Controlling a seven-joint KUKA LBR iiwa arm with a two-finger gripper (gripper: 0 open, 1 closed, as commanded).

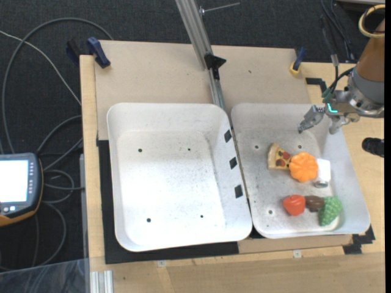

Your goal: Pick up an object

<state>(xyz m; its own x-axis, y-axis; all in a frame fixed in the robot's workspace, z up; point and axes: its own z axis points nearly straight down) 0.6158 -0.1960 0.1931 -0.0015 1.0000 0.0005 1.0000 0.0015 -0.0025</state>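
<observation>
The end effector (321, 120) hangs above the far right corner of the right-hand shallow white plastic bin (256, 133), its two grey fingers spread apart with nothing between them. Nearest it, a little toward the camera and left, lies a flat yellow toy pizza slice with red spots (279, 157). Just beyond that sits a round orange toy pumpkin (303, 166), touching a small white block (323, 170) on its right. Farther off, at the near rim, a red toy tomato (294, 204), a dark brown lump (314, 202) and a green bunch of toy grapes (331, 209) crowd together.

Risks, as I judge them: the pumpkin is rounded and may squirt out of a closing pinch. The pizza slice lies flat, so the fingers could scrape the bin floor. In the near cluster, one finger could land on a neighbour and knock things aside. The left-hand white bin (171, 176) lies well away.
</observation>
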